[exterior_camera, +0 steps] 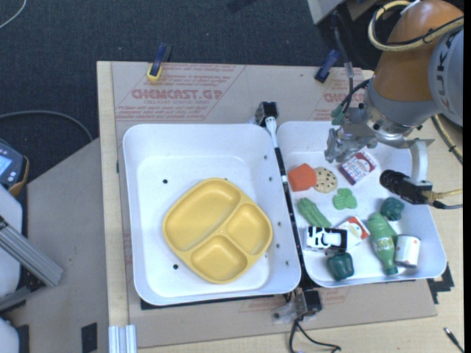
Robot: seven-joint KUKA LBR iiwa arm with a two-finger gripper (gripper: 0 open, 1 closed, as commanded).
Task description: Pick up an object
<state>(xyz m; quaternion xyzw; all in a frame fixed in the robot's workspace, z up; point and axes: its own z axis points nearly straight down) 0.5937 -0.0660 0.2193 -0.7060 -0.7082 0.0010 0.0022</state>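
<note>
From where I stand, the arm comes in from the right and its gripper (340, 147) hangs low over the far end of the right bin (303, 145). I cannot tell from here whether it is open or closed (the wrist blocks my line of sight), and I see nothing held in it.

Everything small enough to be picked up is in that right bin. Just beside the gripper, on its near right side, lies a red-and-white packet (358, 168). A little nearer to me an orange-red piece (302, 176) and a speckled cookie (324, 180) sit side by side, touching or nearly so. Below them come a small leafy green toy (344, 198) and a long green vegetable (314, 213) lying at a slant near the bin's left wall. A black-and-white block (325, 237) sits just past the end of that vegetable, with a dark green pepper (341, 266) right at the near wall. Toward the right side a green bottle (382, 240) lies on its side, a white cup (408, 250) is beside it, and a dark green lump (392, 209) is just above the bottle's top.

The left bin (140, 197) holds one thing, a yellow divided plate (217, 230), lying flat, well apart from the gripper.
</note>
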